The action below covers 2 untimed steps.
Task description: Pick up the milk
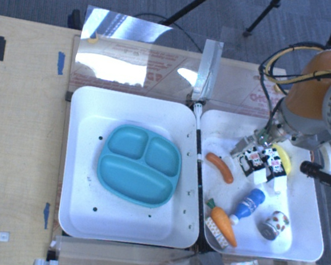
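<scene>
The milk (249, 205) is a small blue bottle with a white neck and a white band. It lies on its side in the right bin (303, 246), tilted with its neck toward the lower left. My gripper (259, 159) hangs low over the upper middle of that bin, a short way above the milk in the camera view and apart from it. Its black-and-white end points down at the bin floor. Nothing shows held in it.
In the right bin lie a sausage (220, 167), a carrot (224, 225) over a brush-like object (216, 234), a small can (273, 225) and a yellow fruit (284, 160) beside the gripper. The left bin (81, 146) holds a teal divided plate (140, 164).
</scene>
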{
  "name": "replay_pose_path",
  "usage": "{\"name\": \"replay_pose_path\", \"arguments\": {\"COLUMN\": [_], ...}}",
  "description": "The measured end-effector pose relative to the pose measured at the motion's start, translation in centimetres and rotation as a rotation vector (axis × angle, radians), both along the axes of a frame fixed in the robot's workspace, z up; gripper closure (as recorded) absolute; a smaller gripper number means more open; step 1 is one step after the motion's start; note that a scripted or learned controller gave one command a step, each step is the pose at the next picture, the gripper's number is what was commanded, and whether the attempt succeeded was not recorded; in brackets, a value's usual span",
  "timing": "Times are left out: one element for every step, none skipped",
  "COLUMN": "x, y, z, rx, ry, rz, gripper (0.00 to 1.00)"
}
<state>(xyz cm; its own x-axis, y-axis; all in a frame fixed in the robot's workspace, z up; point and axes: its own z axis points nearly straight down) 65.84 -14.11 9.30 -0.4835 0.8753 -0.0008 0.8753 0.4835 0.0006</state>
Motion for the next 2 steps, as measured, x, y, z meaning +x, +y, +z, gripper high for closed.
{"name": "replay_pose_path", "arguments": {"x": [0.1,-1.9], "y": [0.0,7.2], "z": [1.1,9.1], "rx": [-0.001,0.000], "ry": [-0.003,0.001], "rz": [0.000,0.082], "gripper": [1.00,1.00]}}
